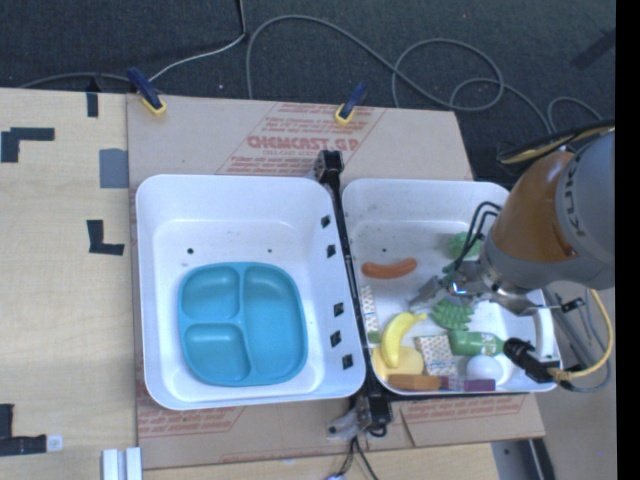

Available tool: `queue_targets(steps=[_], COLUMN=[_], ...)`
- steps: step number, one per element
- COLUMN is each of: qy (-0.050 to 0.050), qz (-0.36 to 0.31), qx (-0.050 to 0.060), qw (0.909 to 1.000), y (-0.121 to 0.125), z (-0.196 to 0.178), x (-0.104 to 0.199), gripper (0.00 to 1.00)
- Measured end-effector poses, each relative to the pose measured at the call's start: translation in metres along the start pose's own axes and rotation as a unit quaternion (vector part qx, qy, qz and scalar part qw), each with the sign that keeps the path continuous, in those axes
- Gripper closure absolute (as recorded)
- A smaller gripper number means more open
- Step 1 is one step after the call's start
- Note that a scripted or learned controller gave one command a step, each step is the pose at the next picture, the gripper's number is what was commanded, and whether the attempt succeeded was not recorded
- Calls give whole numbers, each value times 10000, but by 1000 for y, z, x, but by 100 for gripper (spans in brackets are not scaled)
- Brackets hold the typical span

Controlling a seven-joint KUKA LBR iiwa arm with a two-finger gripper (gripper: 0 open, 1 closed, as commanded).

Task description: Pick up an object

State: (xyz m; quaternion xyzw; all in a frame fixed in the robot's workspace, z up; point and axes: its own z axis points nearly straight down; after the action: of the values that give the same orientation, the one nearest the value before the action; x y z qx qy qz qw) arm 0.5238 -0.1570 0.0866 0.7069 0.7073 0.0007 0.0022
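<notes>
My gripper (447,290) reaches down into the right white bin (420,196), hovering at a green leafy toy vegetable (452,314); from this slant I cannot tell whether it is released or clenched, nor whether it touches the toy. Around it lie a toy hot dog sausage (388,267), a yellow banana (397,336), a green bottle-shaped toy (473,344), a small patterned packet (434,351) with print too small to read, and a white rounded object (482,367) near the bin's front wall. The left white bin (160,208) holds a blue divided plate (243,322). Both bins sit on a cardboard sheet (290,133) printed "CHEMCAST" in red, clamped to the tabletop (50,268) by two yellow-and-blue clamps (148,94).
</notes>
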Motion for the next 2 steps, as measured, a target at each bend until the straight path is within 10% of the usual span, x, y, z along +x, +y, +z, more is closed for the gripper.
queue_targets(steps=[1, 2], qy=[-13, -18], qz=[-1, 3], qx=[-33, -38], qw=[10000, 10000], y=[-37, -36], z=[-1, -11], x=[-15, -16], gripper=[0, 100])
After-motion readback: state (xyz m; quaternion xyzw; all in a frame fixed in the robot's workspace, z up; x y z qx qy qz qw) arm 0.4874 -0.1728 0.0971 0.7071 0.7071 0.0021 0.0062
